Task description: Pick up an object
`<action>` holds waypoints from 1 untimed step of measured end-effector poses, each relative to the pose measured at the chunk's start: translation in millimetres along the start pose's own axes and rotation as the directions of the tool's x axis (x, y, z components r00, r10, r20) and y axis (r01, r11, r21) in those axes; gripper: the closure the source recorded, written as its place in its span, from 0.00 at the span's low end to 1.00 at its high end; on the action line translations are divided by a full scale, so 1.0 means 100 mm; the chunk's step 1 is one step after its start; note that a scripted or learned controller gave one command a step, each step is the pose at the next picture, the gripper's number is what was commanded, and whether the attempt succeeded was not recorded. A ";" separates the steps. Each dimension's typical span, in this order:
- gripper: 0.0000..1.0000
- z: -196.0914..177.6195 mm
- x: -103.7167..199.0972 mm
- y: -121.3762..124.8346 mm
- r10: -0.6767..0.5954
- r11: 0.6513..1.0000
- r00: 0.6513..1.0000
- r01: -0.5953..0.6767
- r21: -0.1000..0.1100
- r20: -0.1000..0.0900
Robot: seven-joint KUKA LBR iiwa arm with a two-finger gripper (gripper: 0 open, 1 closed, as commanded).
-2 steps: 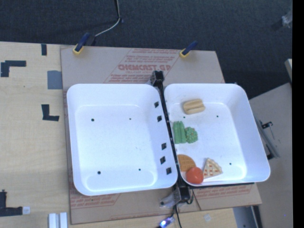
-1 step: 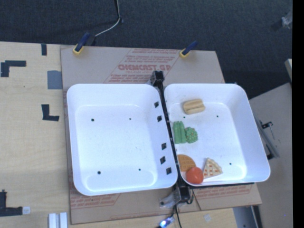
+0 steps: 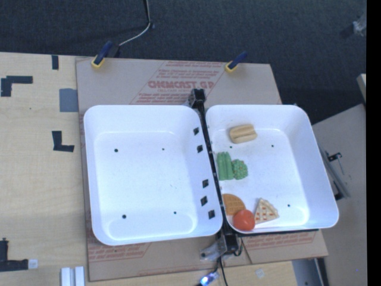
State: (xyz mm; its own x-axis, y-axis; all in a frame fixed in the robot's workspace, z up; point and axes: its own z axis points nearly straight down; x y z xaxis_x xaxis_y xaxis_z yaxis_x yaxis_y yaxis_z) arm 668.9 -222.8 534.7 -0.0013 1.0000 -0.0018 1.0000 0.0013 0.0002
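Two shallow white plastic bins are set side by side and touching on a brown cardboard sheet [image 3: 178, 82] printed in red, which is laid on a pale wooden bench top [image 3: 36, 159] marked with black tape pieces. Left-hand white bin [image 3: 98, 130]: only four small dark dots are seen on its floor. Right-hand white bin [image 3: 297, 159]: five toy food items are held, all in the half nearer the shared seam. Counted: one tan bread roll [image 3: 242, 133], lying towards the far wall; one green, knobbly vegetable piece [image 3: 230, 167], placed near the middle and just beside the seam; one flat orange round piece [image 3: 231, 202], towards the near wall; one red ball-shaped tomato [image 3: 243, 220], touching the orange round piece and partly overlapping it; one wedge-shaped pizza slice with pale crust [image 3: 266, 211], just beside the tomato. The roll is kept well apart from the near cluster of three. Whether the claw is open or closed cannot be told, and no item's position relative to it can be stated. Two yellow-and-blue clamps are counted at the far edge of the cardboard, one at left [image 3: 102, 53] and one at right [image 3: 236, 60]. One black cable [image 3: 143, 16] is run across the dark floor beyond.
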 end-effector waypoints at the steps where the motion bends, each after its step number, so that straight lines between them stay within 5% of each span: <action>1: 1.00 0.00 0.00 0.00 0.000 1.000 1.000 0.000 0.000 0.000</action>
State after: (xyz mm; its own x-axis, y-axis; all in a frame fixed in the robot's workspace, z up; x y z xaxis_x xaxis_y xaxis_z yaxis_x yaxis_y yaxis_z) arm 668.8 -222.7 534.7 -0.0014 1.0000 -0.0019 1.0000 0.0014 -0.0001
